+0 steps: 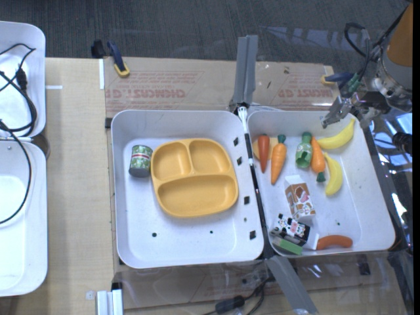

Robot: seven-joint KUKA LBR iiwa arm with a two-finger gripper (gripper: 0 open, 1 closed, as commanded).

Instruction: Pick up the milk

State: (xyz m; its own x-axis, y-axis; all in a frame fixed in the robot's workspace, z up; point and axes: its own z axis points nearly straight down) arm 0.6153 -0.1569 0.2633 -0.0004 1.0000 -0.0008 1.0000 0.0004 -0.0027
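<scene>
I see the milk (293, 228), a small cow-print carton lying tilted near the right bin (379, 195) front rim, open floor beside it. My tool (336, 115) hangs at the far rim, released, grasping nothing.

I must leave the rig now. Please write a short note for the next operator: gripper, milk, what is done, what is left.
Gripper: at the far edge of the right white bin, above a yellow banana; holds nothing.
Milk: small cow-patterned black-and-white carton, lying near the front of that bin, beside a brown-and-white carton.
Done: nothing; the milk is untouched.
Left: reach the milk, grasp, lift.
</scene>
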